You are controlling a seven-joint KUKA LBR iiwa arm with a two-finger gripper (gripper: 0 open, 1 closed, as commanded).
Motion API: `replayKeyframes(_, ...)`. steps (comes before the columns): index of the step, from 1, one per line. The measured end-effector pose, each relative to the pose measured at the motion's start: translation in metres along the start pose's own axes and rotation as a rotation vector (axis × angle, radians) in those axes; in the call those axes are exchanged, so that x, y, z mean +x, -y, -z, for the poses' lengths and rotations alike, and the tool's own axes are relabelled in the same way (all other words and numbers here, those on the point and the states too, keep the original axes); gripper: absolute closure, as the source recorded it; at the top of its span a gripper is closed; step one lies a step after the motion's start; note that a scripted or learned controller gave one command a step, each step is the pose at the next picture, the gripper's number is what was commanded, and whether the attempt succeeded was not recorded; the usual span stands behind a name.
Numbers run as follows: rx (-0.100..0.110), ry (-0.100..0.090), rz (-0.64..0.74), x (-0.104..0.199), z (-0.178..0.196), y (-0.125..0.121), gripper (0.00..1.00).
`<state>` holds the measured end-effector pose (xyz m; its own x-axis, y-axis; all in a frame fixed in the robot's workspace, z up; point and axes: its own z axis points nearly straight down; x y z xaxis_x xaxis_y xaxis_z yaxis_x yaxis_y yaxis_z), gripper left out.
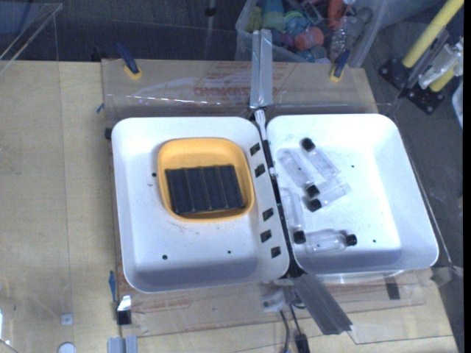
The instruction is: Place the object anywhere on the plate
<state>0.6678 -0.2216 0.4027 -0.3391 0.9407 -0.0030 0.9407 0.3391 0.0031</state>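
Note:
A yellow plate (171, 155) lies in the left bin (140, 248), and a dark ribbed rectangular block (204, 189) rests on it, covering most of its middle. In the right bin (383, 168) lie several clear plastic vials with black caps: one near the top (318, 157), one in the middle (326, 195), and one near the front wall (327, 240).
A metal divider (260, 79) runs between the bins, with black clips along the seam (265, 213). A clear tub of colourful toys (309, 13) stands behind the bins. A yellow tube (438, 22) leans at the far right.

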Motion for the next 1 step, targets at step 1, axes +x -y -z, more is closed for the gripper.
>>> replayKeyframes(1,0.001,-0.003,0.205,0.0010,-0.0893,0.0009,0.00)
